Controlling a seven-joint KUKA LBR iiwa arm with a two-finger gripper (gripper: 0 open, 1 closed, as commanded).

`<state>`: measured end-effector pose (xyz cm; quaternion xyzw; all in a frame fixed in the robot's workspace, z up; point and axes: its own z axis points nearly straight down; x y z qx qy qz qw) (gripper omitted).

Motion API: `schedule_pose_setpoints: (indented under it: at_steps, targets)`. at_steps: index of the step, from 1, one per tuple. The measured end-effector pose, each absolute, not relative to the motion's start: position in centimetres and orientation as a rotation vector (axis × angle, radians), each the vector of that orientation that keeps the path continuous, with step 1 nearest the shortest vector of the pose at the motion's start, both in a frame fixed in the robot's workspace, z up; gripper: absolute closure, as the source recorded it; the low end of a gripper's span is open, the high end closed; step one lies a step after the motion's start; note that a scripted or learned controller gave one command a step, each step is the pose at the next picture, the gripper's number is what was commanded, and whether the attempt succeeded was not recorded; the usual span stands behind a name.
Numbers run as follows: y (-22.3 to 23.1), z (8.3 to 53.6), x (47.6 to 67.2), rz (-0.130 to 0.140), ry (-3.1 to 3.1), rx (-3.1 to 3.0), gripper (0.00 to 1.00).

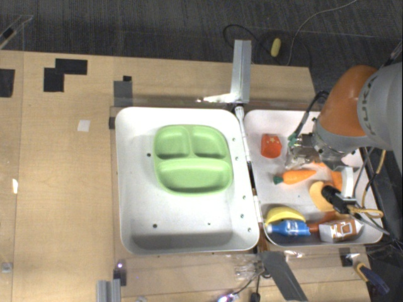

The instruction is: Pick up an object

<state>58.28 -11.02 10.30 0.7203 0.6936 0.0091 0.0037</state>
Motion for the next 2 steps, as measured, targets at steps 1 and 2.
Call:
schedule_pose_setpoints:
  at_steps: [1,2]
  targets:
    - [-11.0,10.3,58.3,0.028,2.175,2.258,0.0]
    - [-10.8,9.0,57.6,0.015,2.172,2.26,0.0]
